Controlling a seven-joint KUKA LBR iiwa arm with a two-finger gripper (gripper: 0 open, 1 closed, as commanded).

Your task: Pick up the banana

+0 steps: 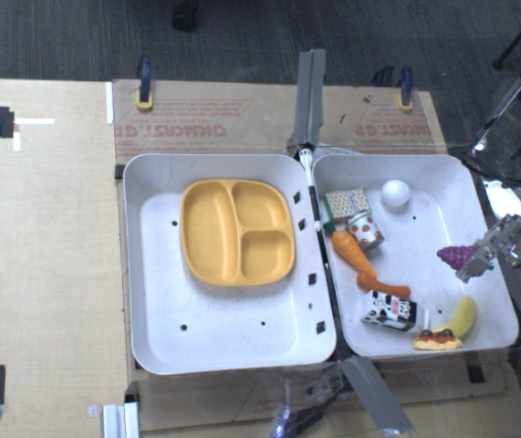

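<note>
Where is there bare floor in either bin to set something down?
Left bin: a wide strip below the yellow plate. Right bin: a patch between the ball, grapes and carrot. Crowded around the banana, pizza slice and cow.

banana (463,318) in right bin (424,167)

Yellow tray (237,231) in L bin; carrot (355,255), white ball (394,192) in R bin

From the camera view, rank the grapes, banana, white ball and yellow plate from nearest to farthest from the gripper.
1. Grapes, right beside the gripper.
2. Banana, below it, right bin's lower corner.
3. White ball, upper part of right bin.
4. Yellow plate, left bin.
</note>
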